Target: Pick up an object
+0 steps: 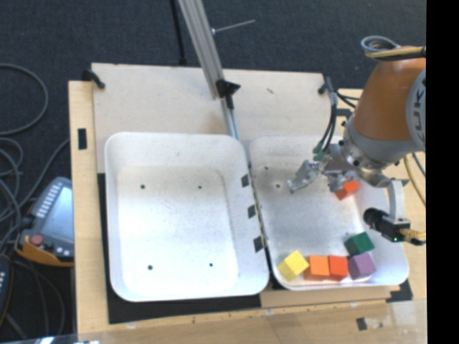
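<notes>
The fingers point(310, 174) hang over the far part of the right bin point(287, 213); whether they are open or closed, I cannot tell. An orange block point(347, 189) sits just right of them. Along the near wall lie yellow point(293, 264), orange point(319, 266), orange point(338, 266), purple point(361, 265) and green point(358, 244) blocks. The left bin point(125, 213) shares the worktop point(154, 95).

Two shallow white bins: left bin point(129, 156) and right bin point(287, 217). Six blocks in the right bin: one yellow point(293, 264), two orange side by side point(318, 266) point(338, 266), one purple point(361, 265), one green point(358, 244), one orange-red point(347, 189) near the gripper point(305, 178).
</notes>
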`<state>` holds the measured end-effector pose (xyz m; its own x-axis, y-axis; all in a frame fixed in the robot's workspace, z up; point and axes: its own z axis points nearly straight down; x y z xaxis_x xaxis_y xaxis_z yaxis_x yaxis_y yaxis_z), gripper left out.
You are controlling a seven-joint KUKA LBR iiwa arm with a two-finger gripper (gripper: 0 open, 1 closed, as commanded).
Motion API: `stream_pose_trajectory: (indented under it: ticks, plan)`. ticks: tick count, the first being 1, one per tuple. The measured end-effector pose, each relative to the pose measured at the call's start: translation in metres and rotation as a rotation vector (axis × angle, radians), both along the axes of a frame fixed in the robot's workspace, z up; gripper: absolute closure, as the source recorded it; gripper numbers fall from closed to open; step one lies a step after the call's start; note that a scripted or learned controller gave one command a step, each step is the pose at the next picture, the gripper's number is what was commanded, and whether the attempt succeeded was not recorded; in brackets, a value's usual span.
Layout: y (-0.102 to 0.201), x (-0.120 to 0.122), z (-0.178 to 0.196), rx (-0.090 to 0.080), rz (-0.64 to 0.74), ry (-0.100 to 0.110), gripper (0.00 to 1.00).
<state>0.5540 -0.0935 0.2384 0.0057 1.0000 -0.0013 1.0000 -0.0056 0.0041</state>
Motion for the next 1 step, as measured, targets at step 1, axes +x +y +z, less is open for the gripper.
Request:
stream_pose_trajectory:
  ticks: [1]
  plan:
    - [-0.0764, 0.0018, 0.0137, -0.004, 0.0, 0.001, 0.0]
